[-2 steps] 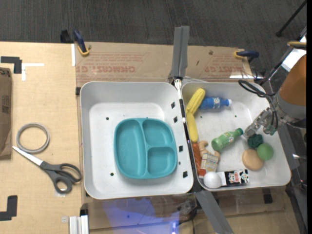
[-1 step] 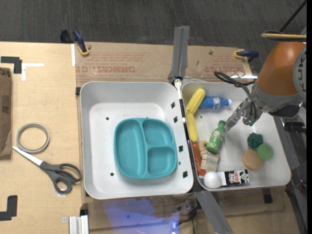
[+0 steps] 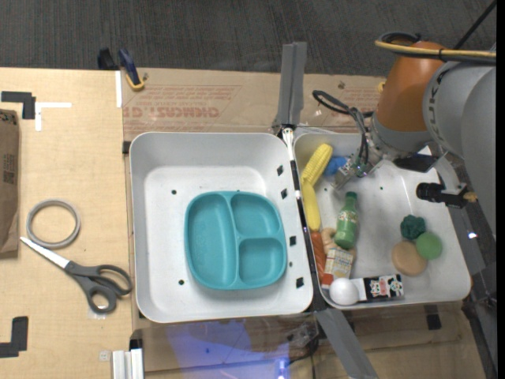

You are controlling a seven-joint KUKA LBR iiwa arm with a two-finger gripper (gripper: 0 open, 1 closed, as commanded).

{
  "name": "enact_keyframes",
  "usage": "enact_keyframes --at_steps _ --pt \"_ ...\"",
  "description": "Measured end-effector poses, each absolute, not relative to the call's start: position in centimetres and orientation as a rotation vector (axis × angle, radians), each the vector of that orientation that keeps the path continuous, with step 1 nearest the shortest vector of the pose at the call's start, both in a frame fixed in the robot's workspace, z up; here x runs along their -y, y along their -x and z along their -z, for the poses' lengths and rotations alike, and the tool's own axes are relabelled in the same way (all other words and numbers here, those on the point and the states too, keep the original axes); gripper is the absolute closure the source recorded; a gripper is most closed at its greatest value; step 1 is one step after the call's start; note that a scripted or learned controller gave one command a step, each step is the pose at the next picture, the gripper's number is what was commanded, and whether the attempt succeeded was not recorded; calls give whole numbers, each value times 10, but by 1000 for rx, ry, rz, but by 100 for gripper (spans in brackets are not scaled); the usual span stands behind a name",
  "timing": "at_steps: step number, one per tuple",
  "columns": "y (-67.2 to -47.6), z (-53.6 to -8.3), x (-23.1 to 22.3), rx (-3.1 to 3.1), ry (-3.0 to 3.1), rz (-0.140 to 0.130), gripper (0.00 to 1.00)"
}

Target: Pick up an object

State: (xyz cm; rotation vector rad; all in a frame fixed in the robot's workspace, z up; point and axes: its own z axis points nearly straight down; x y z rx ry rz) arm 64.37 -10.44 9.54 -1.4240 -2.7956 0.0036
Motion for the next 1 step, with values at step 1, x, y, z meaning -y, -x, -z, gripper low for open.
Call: enact_keyframes --at_steps 1 --pt "-637 -91 103 2771 1413 -14 0"
